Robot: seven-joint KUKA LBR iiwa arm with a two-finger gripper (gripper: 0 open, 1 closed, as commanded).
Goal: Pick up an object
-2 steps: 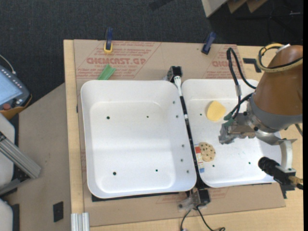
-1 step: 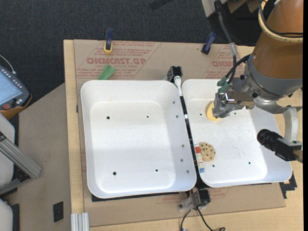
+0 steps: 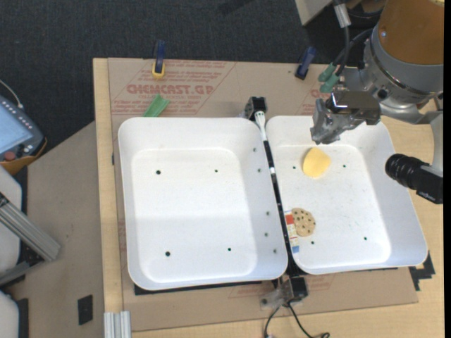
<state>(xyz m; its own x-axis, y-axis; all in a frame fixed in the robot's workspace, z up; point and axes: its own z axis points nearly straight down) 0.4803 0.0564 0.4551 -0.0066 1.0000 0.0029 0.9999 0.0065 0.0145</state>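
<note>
Dark carpet surrounds surface (image 3: 211, 83), topped with brown board printed "CHEMCAST GP" in red. Two white bins side by side: left bin (image 3: 130, 189), right bin (image 3: 402, 210). Right bin holds yellow lump (image 3: 316, 163) near far side, cookie packet (image 3: 301, 224) near dividing edge. End effector (image 3: 325, 134) hangs just above and beside yellow lump; finger state: cannot tell. Blue-yellow clamp (image 3: 159, 60), green tape strip (image 3: 156, 105) on board. Black cylinder (image 3: 416, 174) at right.

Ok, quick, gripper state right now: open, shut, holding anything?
Gripper: cannot tell open or shut from this angle; nothing seen held. It hangs just above the yellow object in the right bin.
</note>
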